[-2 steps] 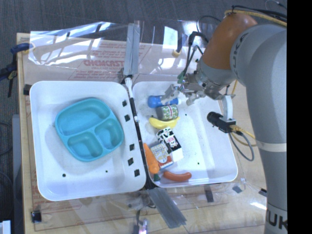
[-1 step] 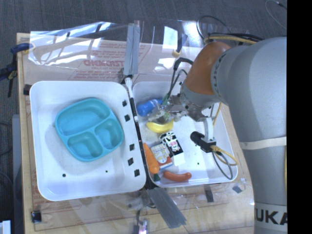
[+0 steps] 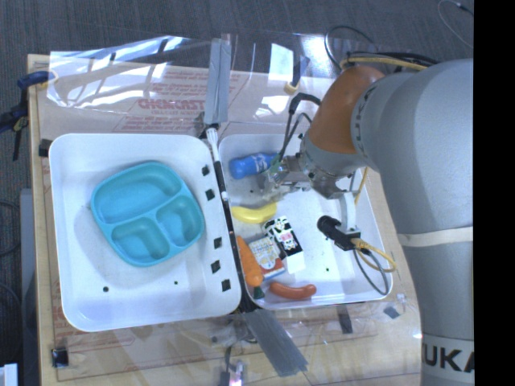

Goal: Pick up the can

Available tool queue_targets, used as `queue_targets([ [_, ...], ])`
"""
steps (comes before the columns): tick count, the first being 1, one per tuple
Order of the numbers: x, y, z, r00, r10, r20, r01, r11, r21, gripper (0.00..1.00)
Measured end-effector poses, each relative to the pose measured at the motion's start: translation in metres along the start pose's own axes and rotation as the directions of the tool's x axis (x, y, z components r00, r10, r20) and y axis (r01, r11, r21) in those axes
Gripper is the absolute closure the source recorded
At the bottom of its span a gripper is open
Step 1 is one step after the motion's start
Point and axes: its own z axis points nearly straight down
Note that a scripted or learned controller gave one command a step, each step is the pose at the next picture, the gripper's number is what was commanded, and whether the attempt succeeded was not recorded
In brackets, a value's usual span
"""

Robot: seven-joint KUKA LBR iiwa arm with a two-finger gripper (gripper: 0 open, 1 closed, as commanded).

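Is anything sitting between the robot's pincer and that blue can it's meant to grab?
Nothing visible does. The pincer hangs right beside the blue can in the right bin, with bare white floor between them. The banana lies below, off that line.

This looked like a robotics lab rather than a home. A large grey industrial arm (image 3: 418, 175) with loose cables (image 3: 374, 260) reached over a wooden surface (image 3: 121, 340) carrying two white bins (image 3: 64, 215), with clear plastic shielding (image 3: 161, 63) behind them and grey office carpet (image 3: 96, 6) beneath.
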Motion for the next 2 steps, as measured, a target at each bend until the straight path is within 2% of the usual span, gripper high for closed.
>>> queue_targets([
  [1,0.0471,0.0096,-0.1,0.975,0.224,-0.001,-0.224,0.975,-0.004,1.0],
  [2,0.0471,0.0095,-0.0999,0.975,0.224,-0.001,-0.224,0.975,-0.004,0.0],
])
